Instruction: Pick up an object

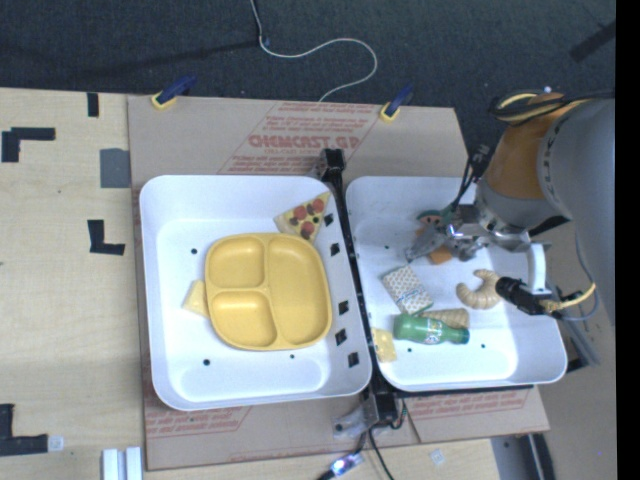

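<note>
Right bin [540,366]: 1 green bottle [431,329], 1 croissant [478,290], 1 packet [407,287]; gripper [434,240] state can't tell.

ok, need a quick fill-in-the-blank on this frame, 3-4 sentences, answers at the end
The yellow divided plate lies in the ____ bin.
The green bottle lies on its side in the ____ bin.
The pizza slice sits at the plate's ____ edge, beside the wall between the bins.
The croissant lies just ____ the bottle in the camera view.

Missing words: left; right; upper; above
</note>
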`<state>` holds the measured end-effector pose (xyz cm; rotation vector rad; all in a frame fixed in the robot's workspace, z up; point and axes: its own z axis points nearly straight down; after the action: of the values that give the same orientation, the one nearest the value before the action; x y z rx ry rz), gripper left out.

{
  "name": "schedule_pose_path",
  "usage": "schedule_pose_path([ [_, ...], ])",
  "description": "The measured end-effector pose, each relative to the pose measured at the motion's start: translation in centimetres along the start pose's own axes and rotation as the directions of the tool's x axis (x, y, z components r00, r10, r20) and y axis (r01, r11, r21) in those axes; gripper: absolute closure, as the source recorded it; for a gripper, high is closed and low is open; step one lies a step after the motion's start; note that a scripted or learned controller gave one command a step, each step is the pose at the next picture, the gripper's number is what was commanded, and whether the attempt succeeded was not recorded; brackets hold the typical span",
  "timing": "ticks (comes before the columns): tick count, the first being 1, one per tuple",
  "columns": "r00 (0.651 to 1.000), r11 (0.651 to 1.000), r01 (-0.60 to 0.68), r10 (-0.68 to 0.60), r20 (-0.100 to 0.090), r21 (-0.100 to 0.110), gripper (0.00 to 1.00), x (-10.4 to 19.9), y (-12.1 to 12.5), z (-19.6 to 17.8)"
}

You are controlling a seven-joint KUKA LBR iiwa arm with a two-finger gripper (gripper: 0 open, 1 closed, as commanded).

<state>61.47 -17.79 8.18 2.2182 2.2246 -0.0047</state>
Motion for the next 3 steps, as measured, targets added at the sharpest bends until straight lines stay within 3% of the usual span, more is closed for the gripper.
schedule_pose_path([
  [1, 1.000, 1.000, 0.001, -0.001, 0.000, -0.003, 1.00, 0.0, 0.1, -1.3],
  [3, 1.000, 1.000, -0.002, 0.002, -0.002, -0.005, 1.00, 0.0, -0.7, -12.0],
])
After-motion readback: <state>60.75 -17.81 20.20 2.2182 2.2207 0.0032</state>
